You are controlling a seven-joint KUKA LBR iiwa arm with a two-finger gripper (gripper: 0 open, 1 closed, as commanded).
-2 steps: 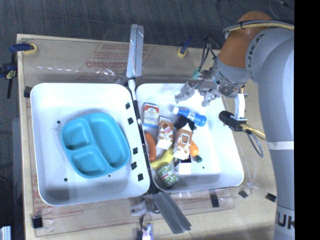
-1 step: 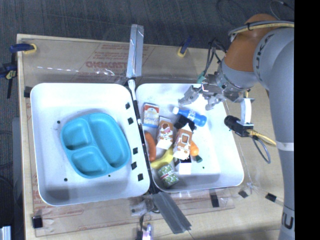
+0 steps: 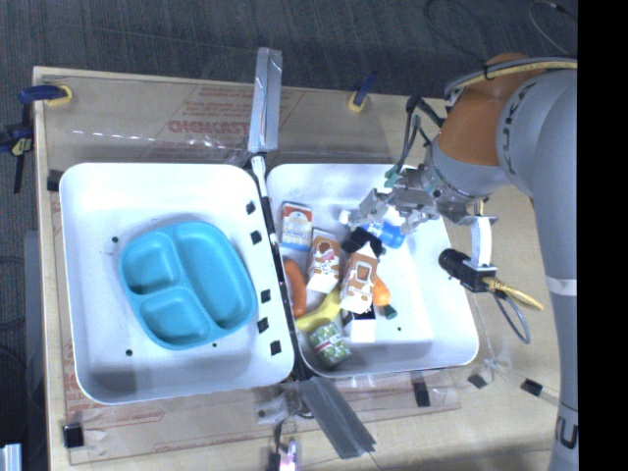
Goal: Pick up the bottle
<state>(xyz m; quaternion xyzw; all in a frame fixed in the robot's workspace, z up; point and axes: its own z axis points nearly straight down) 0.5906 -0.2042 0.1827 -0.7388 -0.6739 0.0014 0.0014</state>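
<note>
The bottle [image 3: 359, 281] is found lying mid right bin [image 3: 446, 337], crowded between two cartons [image 3: 325, 260] and a banana [image 3: 319, 312]; open floor remains along the right wall. One blue tray [image 3: 186, 281] occupies the left bin [image 3: 83, 263]. The gripper [image 3: 378, 229] is poised above the clutter; its jaw state cannot be told.
</note>
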